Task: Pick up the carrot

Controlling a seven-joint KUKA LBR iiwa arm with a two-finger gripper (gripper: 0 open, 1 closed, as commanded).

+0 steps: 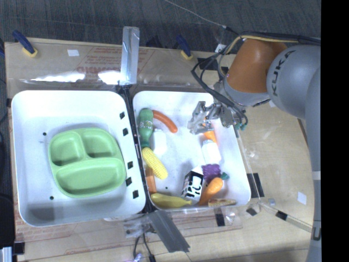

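Camera view looks down on the carrot (214, 186), an orange piece with a green top that lies in the right bin (180, 100) near its front right corner, tip pointing toward the front wall. A purple bunch of grapes (212, 171) touches its leafy end, and a black-and-white carton (193, 185) stands just beside it on the side toward the bin's middle. A yellow banana (169, 201) runs along the front wall next to the carton, and a flat brownish piece (221, 202) sits against the front wall by the carrot's tip. A white bottle with an orange cap (210, 149) lies along the right wall, between the grapes and the gripper (204, 120).

The gripper hangs over the back right part of this bin, well apart from the carrot, with the bottle's capped end just below it. Whether its metal parts are spread or closed cannot be told, and nothing is seen between them.

Along the left wall of the right bin lie a green cucumber (145, 125), an ear of corn (154, 162) and a thin orange stick (150, 180) near the front. An orange-red sausage (165, 121) rests near the back, beside the cucumber. The left bin (32, 108) holds a green divided plate (86, 161) in its middle.
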